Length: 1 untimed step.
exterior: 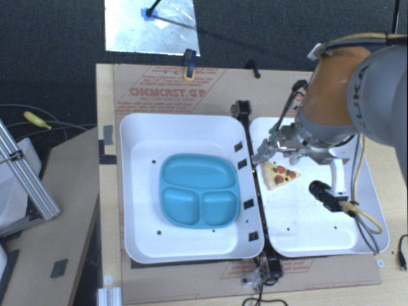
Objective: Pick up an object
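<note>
Toy pizza slice [280,175] flat in right bin [319,234], blue divided plate [199,190] in left bin [140,171]

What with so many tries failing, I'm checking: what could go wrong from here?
The gripper hangs by the left wall of the right bin, beside the pizza slice rather than above it, so it may strike the wall or grasp nothing. The slice lies flat, so it may slip out.
</note>
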Tool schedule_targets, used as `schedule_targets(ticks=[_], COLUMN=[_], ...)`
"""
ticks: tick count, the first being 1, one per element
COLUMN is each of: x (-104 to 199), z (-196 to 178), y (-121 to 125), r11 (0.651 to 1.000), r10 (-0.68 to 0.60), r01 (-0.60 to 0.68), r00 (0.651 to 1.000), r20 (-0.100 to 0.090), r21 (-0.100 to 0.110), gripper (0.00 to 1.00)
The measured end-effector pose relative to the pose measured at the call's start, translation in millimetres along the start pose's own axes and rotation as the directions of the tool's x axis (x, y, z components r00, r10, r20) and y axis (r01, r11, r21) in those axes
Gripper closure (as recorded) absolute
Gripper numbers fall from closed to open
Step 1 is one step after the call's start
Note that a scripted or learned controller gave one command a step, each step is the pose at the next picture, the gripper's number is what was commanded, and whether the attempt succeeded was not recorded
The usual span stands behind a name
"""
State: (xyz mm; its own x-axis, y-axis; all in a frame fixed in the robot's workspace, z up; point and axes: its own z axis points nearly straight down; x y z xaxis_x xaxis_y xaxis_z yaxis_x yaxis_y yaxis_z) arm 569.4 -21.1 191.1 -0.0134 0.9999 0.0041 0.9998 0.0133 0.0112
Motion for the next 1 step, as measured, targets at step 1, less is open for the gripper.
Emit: schedule_targets(ticks=[1], x=[-26.8], z=[6.4], y=[60.4], r11=[1.0], r10=[0.008], r01=[-0.008], r00=[1.0], r20=[0.005], r21=[0.004], gripper=[0.0])
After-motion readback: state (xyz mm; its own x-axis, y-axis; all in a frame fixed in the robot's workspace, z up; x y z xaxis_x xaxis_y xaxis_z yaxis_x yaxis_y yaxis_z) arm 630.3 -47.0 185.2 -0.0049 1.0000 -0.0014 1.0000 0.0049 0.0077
